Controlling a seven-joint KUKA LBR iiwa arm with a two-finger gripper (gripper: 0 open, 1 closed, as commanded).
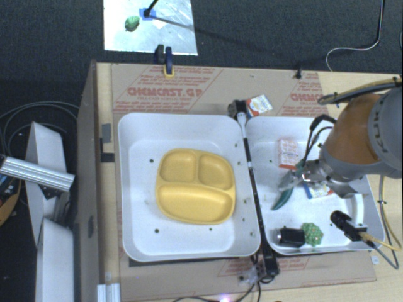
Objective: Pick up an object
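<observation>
You've got the grey arm with the orange band (352,137) reaching in from the right over the right white bin (267,137). Gripper (296,180) sits mid-bin; can't tell its state. Just below-left of it: a slim teal-green, leaf-shaped item (282,197), tilted diagonally. Same bin: small red-and-white packet (288,151) up top, bumpy green ball (312,233) beside a black block (291,236) near the front wall. The left white bin (138,137) holds a yellow three-compartment plastic tray (195,186).
</observation>
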